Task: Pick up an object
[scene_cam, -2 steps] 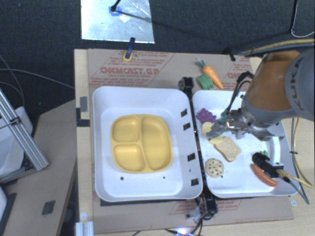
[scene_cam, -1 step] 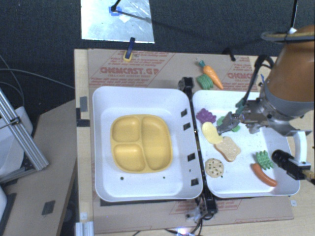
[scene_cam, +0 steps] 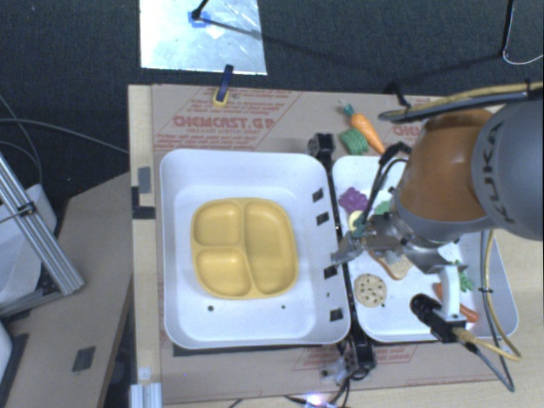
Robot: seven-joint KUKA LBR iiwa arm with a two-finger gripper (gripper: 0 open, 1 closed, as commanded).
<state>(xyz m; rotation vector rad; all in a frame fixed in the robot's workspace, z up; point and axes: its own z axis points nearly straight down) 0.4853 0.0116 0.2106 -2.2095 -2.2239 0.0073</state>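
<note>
Arm point(scene_cam: 459, 168) hides gripper point(scene_cam: 374, 240), state unclear; cookie point(scene_cam: 370, 290) just below, toast point(scene_cam: 396, 266) beside it.

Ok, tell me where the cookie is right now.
The cookie lies in the right bin, near its lower-left corner, just below the gripper and the toast piece.
</note>
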